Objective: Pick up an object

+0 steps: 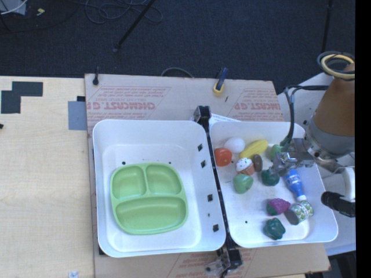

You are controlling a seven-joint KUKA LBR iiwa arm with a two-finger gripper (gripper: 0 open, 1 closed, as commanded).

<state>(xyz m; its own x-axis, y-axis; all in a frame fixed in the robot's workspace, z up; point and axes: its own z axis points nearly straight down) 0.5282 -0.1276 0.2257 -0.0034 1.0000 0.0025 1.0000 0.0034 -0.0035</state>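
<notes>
At the right side of the frame: my arm (336,112) comes in, grey with an orange band, and bends down over the right bin (330,227).
My gripper (285,160): it is low over the upper right part of the right bin, just beside a dark green piece (270,177) and the top of a blue and white bottle (295,184).
Gripper state: I cannot tell how wide it stands, and I cannot see any object held in it; the metal parts hide the tips.
Objects to pick: all lie in the right bin, 10 or so, close together.
Upper row: a red-orange ball (222,156) near the divider, a white egg-like object (234,144) just beside it, and a yellow piece (254,149) to the right of the egg.
Middle: a small white and orange toy (244,165), a brown piece (257,163) touching it, and a light green object (243,183) below them.
Lower right: a purple object (278,205), a small can (298,212) lying on its side, and a dark green lump (274,229) nearest to the bottom edge.
Left bin (104,155): it holds a light green tray (149,198) with 3 compartments, lying flat in the centre.
Under the bins: a sheet of brown cardboard (145,100) with red printing, on a pale wooden bench (40,184).
</notes>
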